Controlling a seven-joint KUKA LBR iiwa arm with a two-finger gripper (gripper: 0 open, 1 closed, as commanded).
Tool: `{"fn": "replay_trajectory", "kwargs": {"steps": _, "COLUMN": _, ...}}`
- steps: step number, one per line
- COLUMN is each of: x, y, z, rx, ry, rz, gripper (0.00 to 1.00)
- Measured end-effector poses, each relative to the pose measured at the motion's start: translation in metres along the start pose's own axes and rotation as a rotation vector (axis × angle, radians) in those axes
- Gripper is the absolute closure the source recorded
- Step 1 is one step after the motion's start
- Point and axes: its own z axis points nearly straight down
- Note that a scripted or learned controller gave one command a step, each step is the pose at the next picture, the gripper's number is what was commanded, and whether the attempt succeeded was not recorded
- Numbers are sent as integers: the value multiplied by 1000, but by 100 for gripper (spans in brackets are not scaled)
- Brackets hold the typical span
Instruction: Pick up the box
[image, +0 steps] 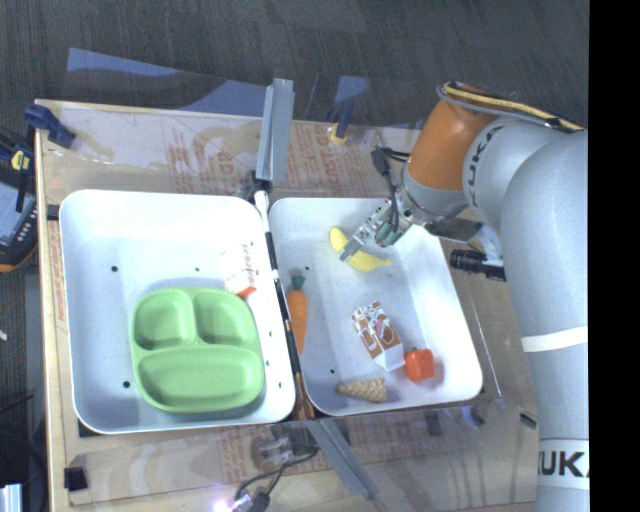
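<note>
Presently, box: a small white carton with red and brown print (377, 333) lies flat, turned at an angle, in the lower middle of the right shallow white bin (452, 300), free of the arm.
Nearest neighbours: a small red-orange pepper-shaped toy (420, 365) touches or sits just beside the carton's lower right corner; a tan ridged cone-like piece (362, 389) lies just below it, near the bin's front wall.
Left wall: an orange carrot toy with a green top (297, 310) lies along the right bin's left side.
Gripper: the two-finger claw (362, 243) is down in the upper part of the right bin, over a yellow banana-like toy (365, 260); whether the fingers are apart or closed cannot be told.
Separation: claw and carton are well apart.
Left bin: the other white bin (90, 300) holds a green three-compartment plastic tray (197, 350) and a small white and orange item (240, 276) just above the tray's upper right corner.
</note>
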Motion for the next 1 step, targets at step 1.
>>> {"fn": "replay_trajectory", "kwargs": {"steps": 1, "x": 53, "y": -25, "z": -93, "rx": 0, "ry": 4, "rz": -158, "gripper": 100}}
